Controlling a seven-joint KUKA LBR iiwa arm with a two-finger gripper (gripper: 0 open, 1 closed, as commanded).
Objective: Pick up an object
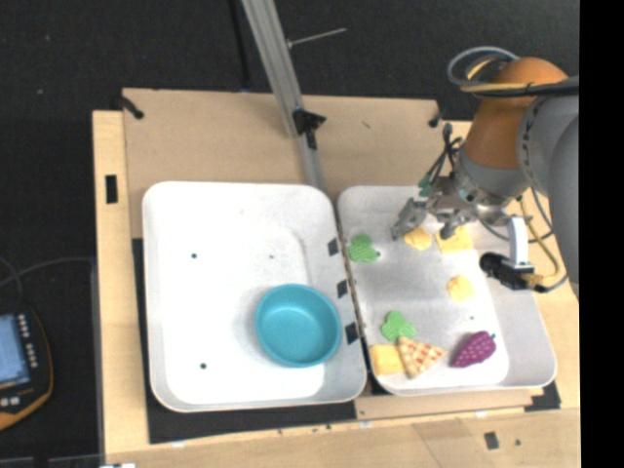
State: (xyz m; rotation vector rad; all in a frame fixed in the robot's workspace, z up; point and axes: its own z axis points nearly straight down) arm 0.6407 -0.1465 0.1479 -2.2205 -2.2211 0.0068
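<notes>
My gripper hangs over the far part of the right bin, its fingers spread open. Just under and between the fingertips lies a small yellow piece, not gripped. A yellow block lies beside it to the right. A green leafy toy sits at the bin's left wall. Further forward are a small yellow lump, a second green toy, a pizza slice, a yellow cube and purple grapes.
The left bin holds a blue bowl near its front right corner. A grey metal pole slants up from between the bins at the back. The grey arm enters from the right.
</notes>
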